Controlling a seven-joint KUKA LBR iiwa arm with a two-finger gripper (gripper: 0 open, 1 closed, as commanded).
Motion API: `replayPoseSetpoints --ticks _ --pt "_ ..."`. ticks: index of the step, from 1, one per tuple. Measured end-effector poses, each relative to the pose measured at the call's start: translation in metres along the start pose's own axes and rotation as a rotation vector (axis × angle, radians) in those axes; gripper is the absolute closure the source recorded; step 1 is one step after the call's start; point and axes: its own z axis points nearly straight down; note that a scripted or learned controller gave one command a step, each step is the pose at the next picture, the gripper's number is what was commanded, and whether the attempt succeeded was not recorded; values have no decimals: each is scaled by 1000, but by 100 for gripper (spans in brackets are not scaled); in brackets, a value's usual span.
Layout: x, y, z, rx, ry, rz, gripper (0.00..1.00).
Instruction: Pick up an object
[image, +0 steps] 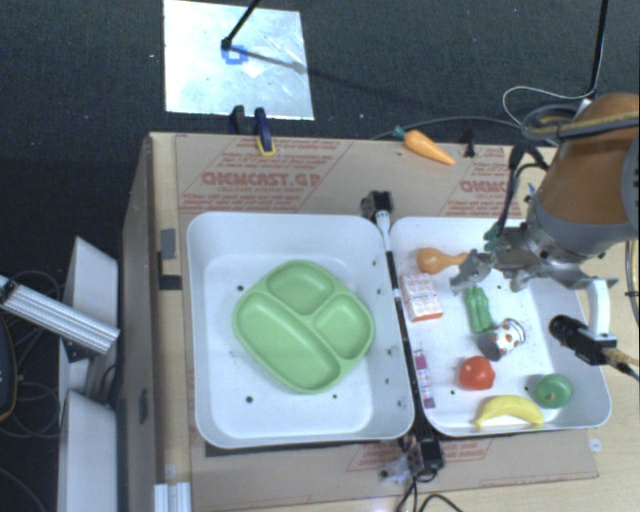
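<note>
- Nearest the camera, a yellow banana (509, 410) lies along the front edge of the right bin (596, 402), with a green apple (551, 390) just beside it and a red tomato (476, 373) a little further in.
- Behind those sits the likeliest target, a green bottle-shaped object (479, 309), lying roughly lengthwise near the middle of the right bin; it looks smooth, slim and rounded, so I judge it could roll or slip under a poor pinch.
- Just above its far end hovers the hand (478, 266); from where I stand I cannot tell how wide it is, and I see nothing held in it.
- My reading is that the approach step is in hand: the arm (585, 180) is over the bin and the grasp is not yet made.
- The next move, I judge, calls for lining up across the bottle's narrow width, dropping down around it, and closing before lifting straight up.
- Crowding is the risk: a small grey and white object (503, 338) touches or nearly touches the bottle's near end, an orange pear-shaped toy (437, 260) lies just beside the hand, and a red and white packet (420, 297) lies near the divider.
- Further out, the left bin (215, 250) holds a green sectioned plate (302, 324).
- On the surface (300, 175) behind the bins lies a carrot (427, 146).
</note>
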Motion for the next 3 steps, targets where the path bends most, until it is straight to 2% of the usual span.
replayPoseSetpoints --ticks 1,2,3 --pt "-42 41 133 1 0 3 0" --pt "-42 42 121 -3 -1 2 100" --pt "-42 42 122 -2 -1 2 0"
